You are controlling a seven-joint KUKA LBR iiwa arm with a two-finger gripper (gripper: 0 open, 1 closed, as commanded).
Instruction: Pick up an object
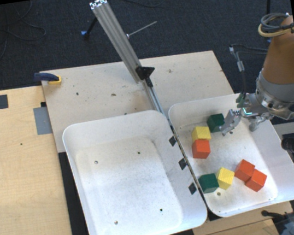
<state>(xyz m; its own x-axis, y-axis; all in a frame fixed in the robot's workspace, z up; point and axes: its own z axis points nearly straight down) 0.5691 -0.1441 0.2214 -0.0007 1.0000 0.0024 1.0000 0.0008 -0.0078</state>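
The blocks lay in the right-hand bin [290, 185], at the right centre of the frame. A dark green block [216, 121] sat near the bin's upper edge, with a yellow block [200, 133] just below and left of it and an orange-red block [200, 149] touching the yellow one from beneath. Lower down, a second green block [207, 182] sat by the bin's left wall, a second yellow block [225, 177] tilted just beside it, and two red blocks [250, 174] lay pressed together a little to the right. All were cubes, so none showed a long axis; most sat turned at an angle to the bin walls.

The left-hand bin [80, 152] stood alongside, both resting on a pale speckled board [98, 91] over a wooden bench [13, 179]. A slanted aluminium rail [119, 38] rose from the board towards the upper middle, over dark carpet [28, 33] strewn with cables.

The arm [283, 67] came in from the right edge, orange band uppermost. Its gripper [239, 120] hung just right of the dark green block, fingers spread apart with nothing between them.
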